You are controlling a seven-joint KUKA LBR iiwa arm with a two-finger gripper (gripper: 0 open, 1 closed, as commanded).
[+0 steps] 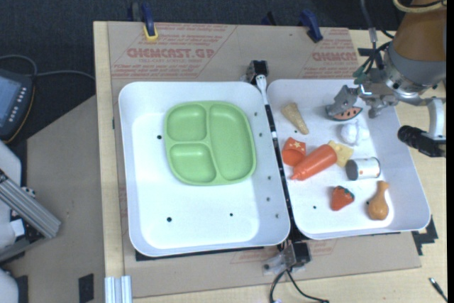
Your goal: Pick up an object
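Claw (352, 99) is hanging over the back of the right bin (418, 184), and honestly I can't tell if it's spread or pinched shut, it's just a dark blob from this angle. Nothing visibly held, as far as I can see.

Going big to small: the left bin (142, 209) sits well off to the claw's left, with a green plate (211, 142) in it. That's out of the action.

All the grabbable stuff is in the right bin. The carrot (313, 162) lies nearer the camera than the claw and a bit left. The cone (296, 117) is left of the claw, near the divider. The drumstick (379, 202) and strawberry (341, 198) are far down front, well apart from it. The can (364, 168) is between those and the claw. The melon slice (345, 111) is right under the claw, maybe touching it, so that's my guess for the target. A white lump (350, 131) sits just in front of the slice.

What worries me:
- The slice is thin and lies flat, so the claw could close above it and come up with nothing.
- The white lump is so close it might get nudged or pinched too.
- Pushing down off-centre could skid the slice toward the bin's back wall.
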